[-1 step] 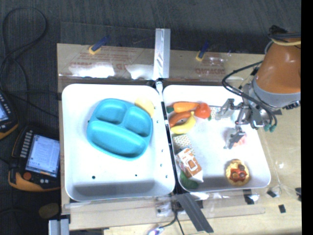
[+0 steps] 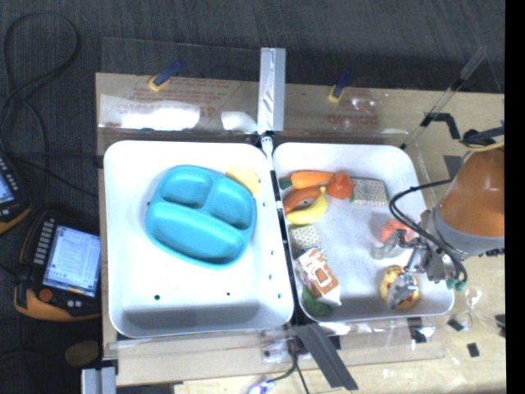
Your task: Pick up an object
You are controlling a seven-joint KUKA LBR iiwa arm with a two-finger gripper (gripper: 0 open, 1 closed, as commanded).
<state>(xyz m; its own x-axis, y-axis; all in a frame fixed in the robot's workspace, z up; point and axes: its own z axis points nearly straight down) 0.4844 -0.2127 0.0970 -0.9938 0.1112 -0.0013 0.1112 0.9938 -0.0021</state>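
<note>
Down low in the right-hand shallow white bin (image 2: pixel 410 167), end effector (image 2: pixel 408 263) right over a small yellowish rounded object (image 2: pixel 397 286) near the front wall — grip state impossible to tell, lift not yet made.

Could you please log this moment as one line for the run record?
arm: right bin near-right corner | gripper: at yellow-brown object | left bin: blue tray
</note>
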